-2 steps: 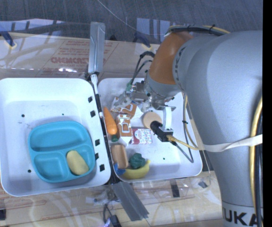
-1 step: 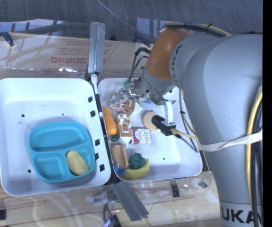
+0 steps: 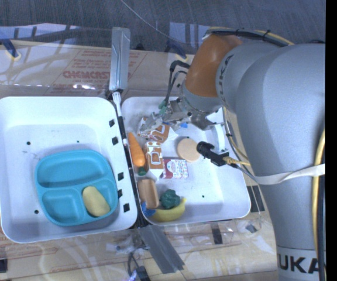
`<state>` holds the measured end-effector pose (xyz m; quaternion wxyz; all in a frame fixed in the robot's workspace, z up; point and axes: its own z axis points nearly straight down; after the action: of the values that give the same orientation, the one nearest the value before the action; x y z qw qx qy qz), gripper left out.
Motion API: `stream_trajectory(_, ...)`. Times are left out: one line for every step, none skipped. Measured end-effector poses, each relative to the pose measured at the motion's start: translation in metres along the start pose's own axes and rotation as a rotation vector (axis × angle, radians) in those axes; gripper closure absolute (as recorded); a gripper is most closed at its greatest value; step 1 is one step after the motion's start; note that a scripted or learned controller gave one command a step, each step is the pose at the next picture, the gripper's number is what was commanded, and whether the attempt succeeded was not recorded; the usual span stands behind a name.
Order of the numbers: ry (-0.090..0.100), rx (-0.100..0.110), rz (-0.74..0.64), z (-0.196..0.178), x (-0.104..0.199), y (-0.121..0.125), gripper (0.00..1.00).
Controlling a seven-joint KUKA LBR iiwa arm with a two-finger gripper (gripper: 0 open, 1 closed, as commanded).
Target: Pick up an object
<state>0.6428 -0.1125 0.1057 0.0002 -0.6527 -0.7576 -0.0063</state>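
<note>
The grey arm (image 3: 274,116) with its orange band (image 3: 206,66) reaches in from the right over the right bin (image 3: 230,198). Its pincer (image 3: 167,115) is low at the far end of that bin, among crumpled shiny wrapping; whether it is clenched or released I cannot tell.

In the right bin, along the left wall, lies a carrot (image 3: 136,150). Beside it lie a brown-and-white printed packet (image 3: 155,145), its lettering too blurred to read, and a small red-and-white carton (image 3: 175,168) with unreadable print. A round tan disc (image 3: 188,149) lies just right of them. At the near end sit a hot-dog bun (image 3: 148,192), a dark green lump (image 3: 169,199) and a banana (image 3: 169,212).

The left bin (image 3: 16,127) holds a blue divided tray (image 3: 69,174) with a yellow lemon-like fruit (image 3: 96,201) in its lower right compartment.

White letters "UKA" (image 3: 300,265) show on the arm's base. Faint red print on the cardboard (image 3: 86,69) behind the bins is illegible.
</note>
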Motion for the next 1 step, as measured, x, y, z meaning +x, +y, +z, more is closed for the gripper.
stream_trajectory(-0.007,0.027,-0.055,0.0003,0.0005,0.0122,0.0)
